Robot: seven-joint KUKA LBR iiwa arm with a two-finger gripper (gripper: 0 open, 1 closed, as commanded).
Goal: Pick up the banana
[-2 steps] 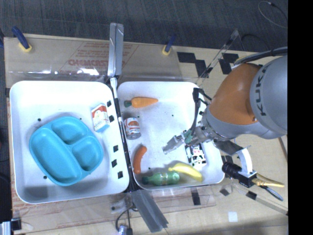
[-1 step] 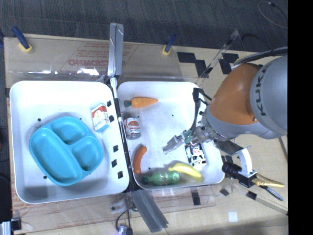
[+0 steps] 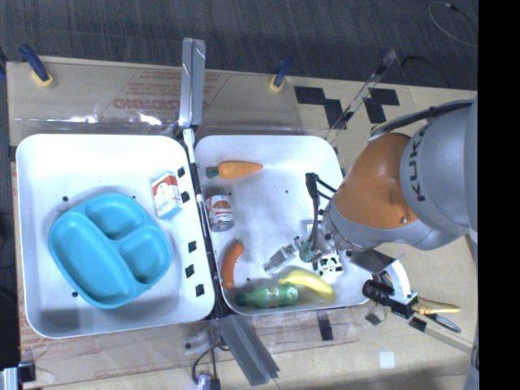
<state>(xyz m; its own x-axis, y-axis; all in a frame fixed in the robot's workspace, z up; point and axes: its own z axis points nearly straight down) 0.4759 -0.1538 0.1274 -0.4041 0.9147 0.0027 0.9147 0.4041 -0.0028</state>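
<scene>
The yellow banana (image 3: 309,283) lies near the front edge of the right bin (image 3: 268,143), just right of a green bottle (image 3: 266,296). My gripper (image 3: 299,254) hangs low over the bin floor, directly behind the banana and close to it. The grey arm with its orange band (image 3: 374,193) comes in from the right and covers the bin's right side. Nothing is visibly held.
In the right bin there is also an orange carrot (image 3: 238,170) at the back, a small can (image 3: 220,212) by the left wall and a red-orange sausage (image 3: 231,264) beside the bottle. The left bin holds a blue divided plate (image 3: 110,248) and a small carton (image 3: 166,195).
</scene>
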